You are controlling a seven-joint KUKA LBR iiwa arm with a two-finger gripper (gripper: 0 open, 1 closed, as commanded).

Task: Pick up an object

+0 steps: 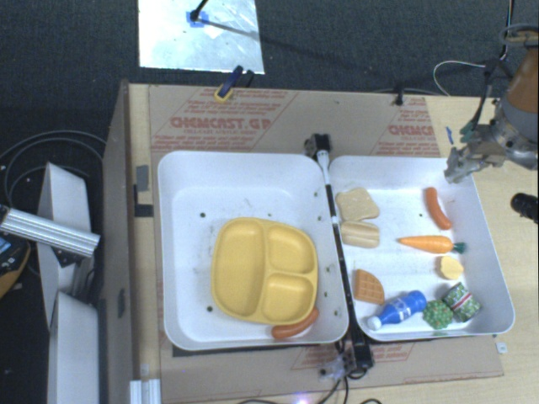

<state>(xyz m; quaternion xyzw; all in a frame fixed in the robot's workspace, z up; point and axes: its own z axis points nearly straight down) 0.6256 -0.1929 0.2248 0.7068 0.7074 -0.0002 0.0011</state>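
while the arm reaches in from the right, its gripper [461,163] hangs over the far right corner of the right bin [493,251]; whether it is spread or pressed together cannot be told, and nothing shows between its tips. two white bins sit side by side. the left bin [181,217] bears one yellow divided plate [263,269] with three compartments, and one sausage [295,327] lies at the plate's near edge. the right bin bears nine things: two pale bread pieces [356,203] at the far left, one waffle [368,286] near them, one blue bottle [399,308] with a white cap, one sausage [437,207] nearest the gripper, one carrot [428,244], one small yellow piece [450,268], one green leafy piece [437,314] and one small can [462,301] whose label is too small to read. the cardboard [244,112] under the bins carries red print reading "chemcast gp", repeated at the far right but cut off by the arm. one shiny sheet [202,23] lies far back.
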